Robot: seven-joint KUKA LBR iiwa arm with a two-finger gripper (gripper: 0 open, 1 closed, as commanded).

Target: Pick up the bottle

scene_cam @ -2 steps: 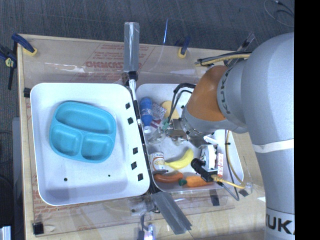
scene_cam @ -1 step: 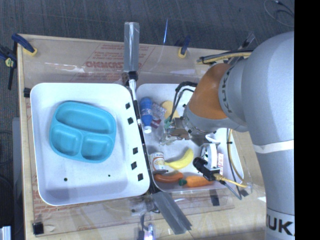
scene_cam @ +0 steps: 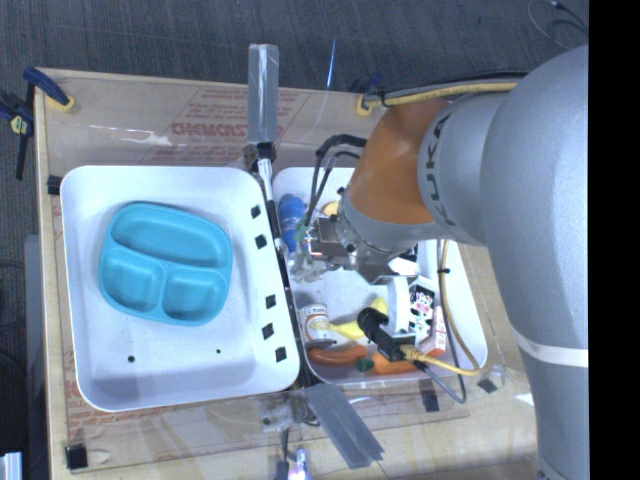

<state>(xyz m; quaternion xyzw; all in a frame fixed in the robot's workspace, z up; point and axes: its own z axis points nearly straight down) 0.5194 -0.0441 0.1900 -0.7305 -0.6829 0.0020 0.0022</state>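
The big grey arm with its orange band [scene_cam: 400,168] reaches over the right-hand shallow white bin [scene_cam: 470,353], and its claw [scene_cam: 310,240] sits low near that bin's left wall; whether it is released or clenched I cannot tell. The left-hand shallow white bin [scene_cam: 100,368] carries a light blue three-compartment plastic tray [scene_cam: 165,261]. The small blue plastic bottle [scene_cam: 290,211] lies in the right bin's far left corner, just beside the claw.
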